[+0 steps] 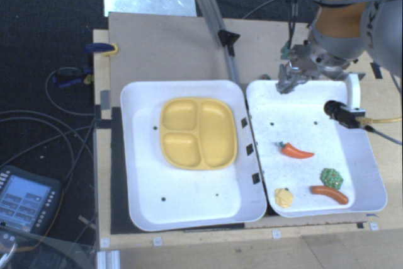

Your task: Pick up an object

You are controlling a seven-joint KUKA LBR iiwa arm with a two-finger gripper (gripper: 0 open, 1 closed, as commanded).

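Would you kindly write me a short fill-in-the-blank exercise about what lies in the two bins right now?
1. The yellow tray has ___ compartments.
2. The tray lies in the ___ bin.
3. The carrot, broccoli, sausage and corn lie in the ___ bin.
4. The gripper hovers over the right bin's ___ edge.

Missing words: three; left; right; far
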